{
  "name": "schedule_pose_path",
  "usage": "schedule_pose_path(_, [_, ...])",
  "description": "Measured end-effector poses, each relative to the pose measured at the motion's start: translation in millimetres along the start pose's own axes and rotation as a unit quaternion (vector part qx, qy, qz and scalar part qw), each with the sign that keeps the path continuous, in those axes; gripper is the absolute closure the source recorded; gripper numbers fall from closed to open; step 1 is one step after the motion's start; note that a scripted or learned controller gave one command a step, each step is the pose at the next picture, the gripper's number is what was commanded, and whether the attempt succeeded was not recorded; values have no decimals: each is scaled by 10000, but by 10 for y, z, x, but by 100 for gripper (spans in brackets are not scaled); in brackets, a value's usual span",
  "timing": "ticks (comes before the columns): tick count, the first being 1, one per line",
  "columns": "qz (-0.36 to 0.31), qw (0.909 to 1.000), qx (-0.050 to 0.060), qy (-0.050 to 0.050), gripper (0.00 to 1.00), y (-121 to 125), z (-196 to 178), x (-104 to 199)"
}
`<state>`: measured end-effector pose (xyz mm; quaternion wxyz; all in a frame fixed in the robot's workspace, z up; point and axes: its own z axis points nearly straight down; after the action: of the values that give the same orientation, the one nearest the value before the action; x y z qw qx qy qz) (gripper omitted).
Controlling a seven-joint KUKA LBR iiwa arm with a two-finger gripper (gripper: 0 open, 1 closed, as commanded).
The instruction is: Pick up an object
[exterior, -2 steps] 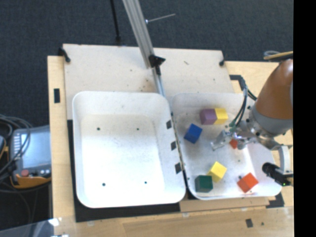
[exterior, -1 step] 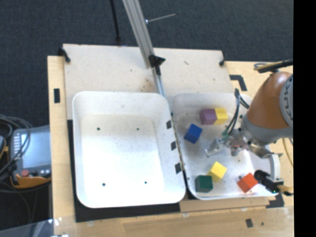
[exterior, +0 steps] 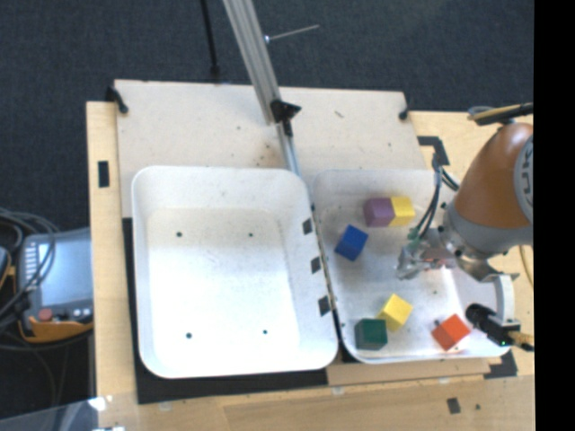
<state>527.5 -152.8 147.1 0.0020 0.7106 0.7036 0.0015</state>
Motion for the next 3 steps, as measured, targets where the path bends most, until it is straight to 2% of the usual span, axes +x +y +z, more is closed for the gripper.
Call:
schedule_pose_path(1, [-26, 10000, -14, -9, 100, -54, -606, -43])
schedule_pose_path(2, [-41, 10000, 10, 0, 100, -45, -694, -54])
schedule_pose_path(3, [-88, 10000, 9, 8, 100, 164, -824, 417])
